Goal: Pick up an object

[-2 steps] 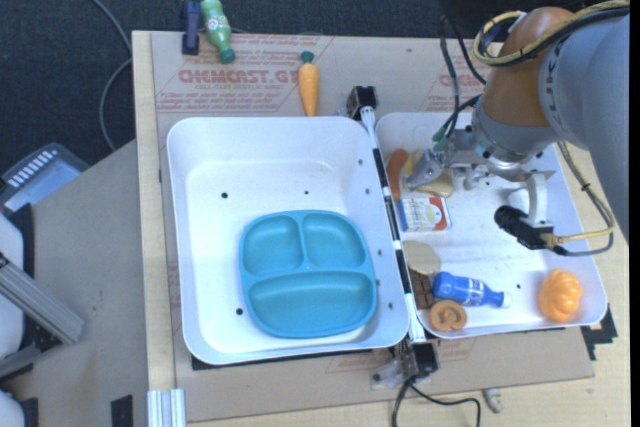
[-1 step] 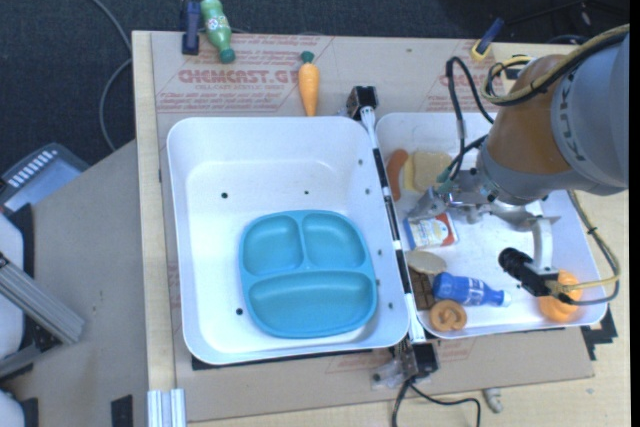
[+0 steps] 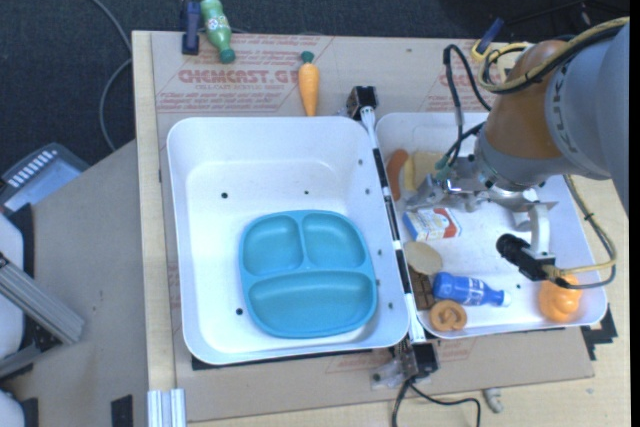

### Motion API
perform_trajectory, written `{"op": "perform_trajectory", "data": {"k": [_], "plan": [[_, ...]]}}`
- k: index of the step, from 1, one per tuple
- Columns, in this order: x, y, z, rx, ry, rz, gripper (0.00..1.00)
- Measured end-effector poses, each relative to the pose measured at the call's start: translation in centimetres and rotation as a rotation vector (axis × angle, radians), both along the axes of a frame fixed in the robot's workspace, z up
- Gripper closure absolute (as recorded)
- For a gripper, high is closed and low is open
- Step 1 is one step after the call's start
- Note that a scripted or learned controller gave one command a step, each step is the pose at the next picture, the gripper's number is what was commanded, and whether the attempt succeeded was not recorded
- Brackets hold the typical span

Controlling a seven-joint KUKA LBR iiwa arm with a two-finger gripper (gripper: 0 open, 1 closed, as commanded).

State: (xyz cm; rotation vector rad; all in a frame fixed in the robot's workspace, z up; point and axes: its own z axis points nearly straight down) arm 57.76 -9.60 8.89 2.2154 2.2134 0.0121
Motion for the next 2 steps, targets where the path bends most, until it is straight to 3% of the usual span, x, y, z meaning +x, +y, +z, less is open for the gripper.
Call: {"op": "perform_trajectory", "data": {"k": [1,2], "plan": [[4.7,-0.8,-0.4,0.000,0.011,0.002,0.00],[4.7,-0.8,0.6,-0.001,0.008,0.002,1.00]]}}
